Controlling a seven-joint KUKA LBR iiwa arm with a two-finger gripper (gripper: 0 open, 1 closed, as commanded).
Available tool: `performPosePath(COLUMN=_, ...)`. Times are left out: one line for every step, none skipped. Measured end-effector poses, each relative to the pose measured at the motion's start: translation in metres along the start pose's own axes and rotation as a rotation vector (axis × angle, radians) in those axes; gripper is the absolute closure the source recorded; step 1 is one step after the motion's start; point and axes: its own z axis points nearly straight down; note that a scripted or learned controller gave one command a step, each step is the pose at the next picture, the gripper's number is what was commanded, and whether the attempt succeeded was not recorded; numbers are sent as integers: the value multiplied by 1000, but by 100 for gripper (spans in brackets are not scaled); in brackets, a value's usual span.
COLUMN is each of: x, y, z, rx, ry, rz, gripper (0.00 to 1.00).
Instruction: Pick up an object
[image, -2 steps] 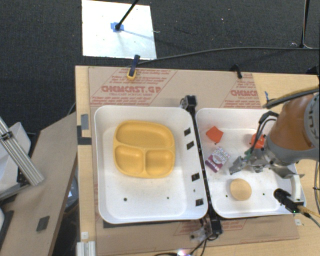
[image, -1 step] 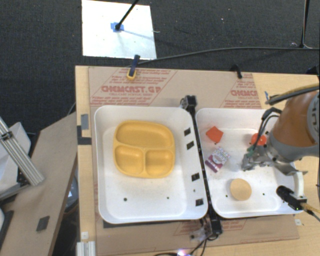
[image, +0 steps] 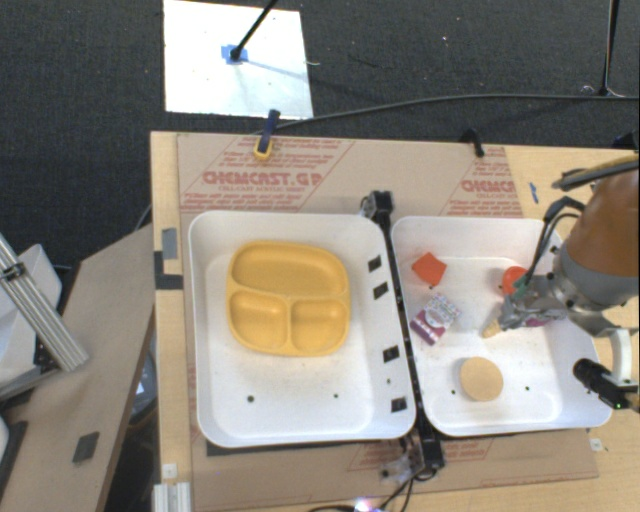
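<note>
**Pincer low over the right bin**

Over the right-hand shallow white plastic bin (image: 545, 405), toward its three o'clock side, my pincer (image: 518, 312) hangs low above the bin floor. I cannot tell whether it is apart or together, since my wrist and its cabling cover it from above. My grey arm with its orange band (image: 610, 240) reaches in from three o'clock.

Just beside the pincer, at its twelve o'clock, a small red-orange rounded object (image: 513, 278) peeks out, partly hidden by my wrist. At the pincer's eight o'clock lies a small tan piece (image: 492, 329), close by it. A flat round tan disc (image: 481, 379) sits toward the bin's six o'clock. A crinkled purple-and-white wrapper (image: 437, 315) lies at the bin's nine o'clock, and an orange block (image: 429, 268) sits at about ten o'clock, near the wrapper.

Across the black divider, the left-hand white bin (image: 215, 400) carries a yellow plastic plate with three compartments (image: 289, 298), lying flat toward the bin's twelve o'clock. Both bins rest on the tan, board-covered desk (image: 330, 170).
</note>
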Motion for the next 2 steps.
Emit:
performPosePath(x=-4, y=10, z=-48, rx=-2, ry=0, rz=-2, gripper=100)
performPosePath(x=-4, y=12, z=-81, rx=0, ry=0, rz=-2, gripper=100)
